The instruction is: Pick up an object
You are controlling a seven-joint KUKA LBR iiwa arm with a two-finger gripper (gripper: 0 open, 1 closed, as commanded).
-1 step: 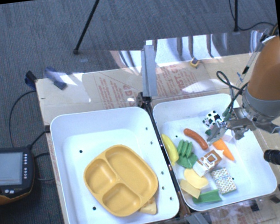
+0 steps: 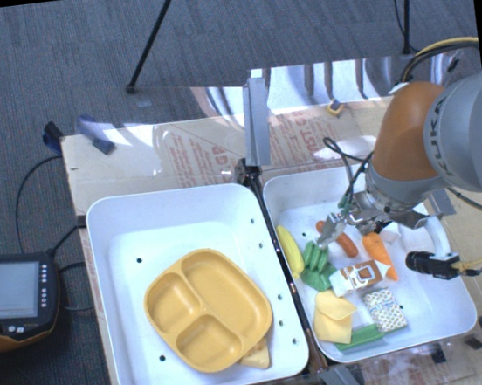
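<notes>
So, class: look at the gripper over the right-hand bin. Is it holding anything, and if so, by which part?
It cannot be told. The gripper sits low among the toy food, near a small orange piece, but nothing is clearly seen between its fingers.

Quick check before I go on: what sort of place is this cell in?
Probably a robotics lab, not a kitchen: two shallow white bins on a bench, toy food such as a plastic orange carrot, a handheld control pendant on grey carpet, and tripod legs behind.

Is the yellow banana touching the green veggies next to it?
Touching. The camera view shows the banana lying along the right bin's left wall, its right edge against the green vegetables, with no white floor between them.
</notes>
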